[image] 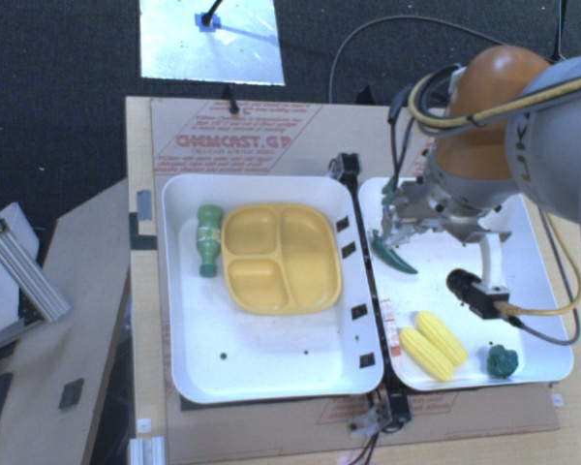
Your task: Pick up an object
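Glossy yellow plastic tray [281,260] in a smooth white bin [261,366]; matt cardboard sheet [234,136] beneath; shiny foil-like panel [210,27] behind.

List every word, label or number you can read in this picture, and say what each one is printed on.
"CHEMCAST" in large red letters, followed by characters that look like "GP": on the clear protective sheet under the bins.
Smaller red lines above and below it: too small to read.
Red print on the sheet's front edge: blurred, unreadable.
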Controlling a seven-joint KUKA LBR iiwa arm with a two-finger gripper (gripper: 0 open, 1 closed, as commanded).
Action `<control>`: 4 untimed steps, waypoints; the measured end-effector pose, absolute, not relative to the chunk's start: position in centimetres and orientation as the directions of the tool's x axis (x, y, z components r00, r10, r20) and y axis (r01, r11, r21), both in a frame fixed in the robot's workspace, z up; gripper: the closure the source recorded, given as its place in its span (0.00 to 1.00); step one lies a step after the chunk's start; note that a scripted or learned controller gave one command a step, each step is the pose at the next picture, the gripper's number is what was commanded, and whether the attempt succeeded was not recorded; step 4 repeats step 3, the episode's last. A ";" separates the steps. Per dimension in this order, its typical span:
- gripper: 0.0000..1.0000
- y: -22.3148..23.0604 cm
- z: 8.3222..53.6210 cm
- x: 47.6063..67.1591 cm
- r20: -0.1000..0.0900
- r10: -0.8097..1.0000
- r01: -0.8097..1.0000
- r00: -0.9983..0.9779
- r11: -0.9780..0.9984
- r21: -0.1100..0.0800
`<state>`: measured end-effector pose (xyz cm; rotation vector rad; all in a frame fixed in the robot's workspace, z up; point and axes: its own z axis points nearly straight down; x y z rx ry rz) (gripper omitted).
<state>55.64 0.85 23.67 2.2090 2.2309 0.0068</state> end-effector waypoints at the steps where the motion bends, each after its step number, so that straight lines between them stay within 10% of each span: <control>1: 1.00 5.6 24.2 57.2 0.002 1.000 1.000 -0.009 0.009 0.004; 2: 1.00 9.9 22.6 59.1 0.001 1.000 1.000 -0.009 0.009 0.002; 3: 0.00 9.6 22.6 59.0 0.000 1.000 1.000 -0.006 0.006 0.001; 4: 0.00 9.6 22.6 59.0 0.000 1.000 1.000 -0.006 0.006 0.001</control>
